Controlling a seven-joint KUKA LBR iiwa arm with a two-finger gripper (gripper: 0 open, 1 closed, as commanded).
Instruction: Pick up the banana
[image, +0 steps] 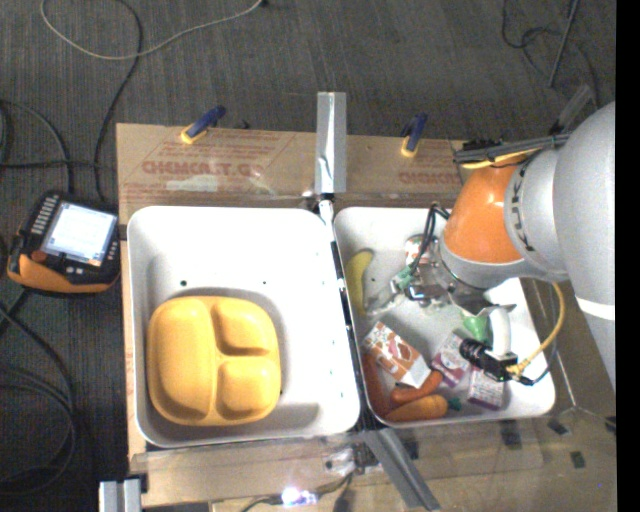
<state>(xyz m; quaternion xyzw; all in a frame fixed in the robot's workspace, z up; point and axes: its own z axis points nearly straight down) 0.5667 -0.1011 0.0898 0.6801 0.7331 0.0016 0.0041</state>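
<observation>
Left bin (300, 225): holds a yellow divided tray (213, 358), three compartments, lying toward the near left.
Right bin (535, 395): orange carrots (418, 402) at the near edge, a red-and-white packet (393, 352) just behind them.
Left of bench: teach pendant (68, 243), screen lit.
Back edge: two blue-and-yellow clamps (202, 123) on brown cardboard (230, 170).

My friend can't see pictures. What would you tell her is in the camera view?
A grey and orange robot arm reaches from the right into the right white bin, near a yellow banana that lies by the bin's left wall. That bin also holds carrots and snack packets; the left white bin holds a yellow divided tray.
</observation>
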